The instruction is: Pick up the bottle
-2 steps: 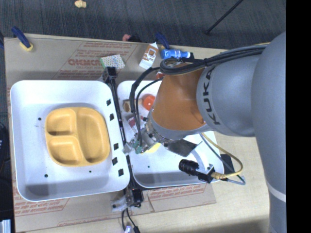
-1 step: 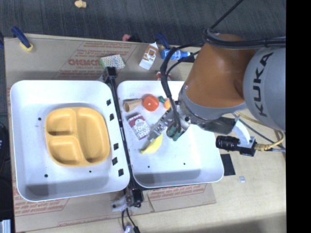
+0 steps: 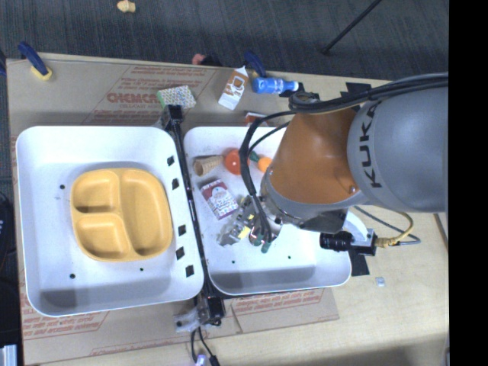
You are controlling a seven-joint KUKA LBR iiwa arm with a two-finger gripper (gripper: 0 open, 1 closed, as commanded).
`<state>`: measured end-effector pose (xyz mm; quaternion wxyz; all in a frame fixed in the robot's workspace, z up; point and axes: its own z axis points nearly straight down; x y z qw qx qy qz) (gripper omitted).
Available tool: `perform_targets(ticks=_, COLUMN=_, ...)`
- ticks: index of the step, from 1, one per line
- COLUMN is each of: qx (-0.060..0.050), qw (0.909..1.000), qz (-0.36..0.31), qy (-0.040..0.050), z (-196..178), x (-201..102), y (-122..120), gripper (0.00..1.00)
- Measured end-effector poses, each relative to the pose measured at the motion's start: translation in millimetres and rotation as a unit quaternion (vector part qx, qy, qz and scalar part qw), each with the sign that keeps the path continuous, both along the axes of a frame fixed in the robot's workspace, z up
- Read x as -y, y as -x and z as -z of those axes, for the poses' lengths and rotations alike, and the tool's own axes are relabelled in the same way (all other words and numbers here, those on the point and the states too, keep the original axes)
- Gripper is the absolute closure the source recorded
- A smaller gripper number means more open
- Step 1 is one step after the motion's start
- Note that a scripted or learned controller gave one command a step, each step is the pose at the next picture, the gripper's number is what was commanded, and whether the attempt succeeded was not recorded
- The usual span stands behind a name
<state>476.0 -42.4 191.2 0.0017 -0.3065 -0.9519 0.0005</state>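
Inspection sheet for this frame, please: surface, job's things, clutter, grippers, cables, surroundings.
Surface: cardboard-covered bench bearing left bin and right bin.
Job's things: blue bottle lying on the bench beyond the right bin, outside it.
Clutter: yellow divided tray in the left bin; red packet, orange ball and small mixed items in the right bin; small carton beside the bottle.
Grippers: gripper low over the right bin; state of the jaws cannot be told.
Cables: black cables loop off the arm.
Surroundings: dark carpet, a yellow scrap on it.
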Motion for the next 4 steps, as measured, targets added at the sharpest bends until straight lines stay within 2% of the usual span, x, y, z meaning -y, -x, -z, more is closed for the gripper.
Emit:
perform_targets(ticks=1, qx=0.000, qw=0.9998, qz=-0.018, qy=0.0000, z=0, x=-53, y=0, gripper=1.00)
perform_targets(ticks=2, qx=0.002, qw=0.9950, qz=-0.100, qy=0.0004, z=-62, x=40, y=-1, gripper=1.00)
perform_targets(ticks=3, qx=0.000, qw=0.9979, qz=0.064, qy=0.0001, z=-21, x=130, y=0, gripper=1.00)
perform_targets(ticks=4, qx=0.002, qw=0.9994, qz=0.034, qy=0.0006, z=-28, x=169, y=-1, gripper=1.00)
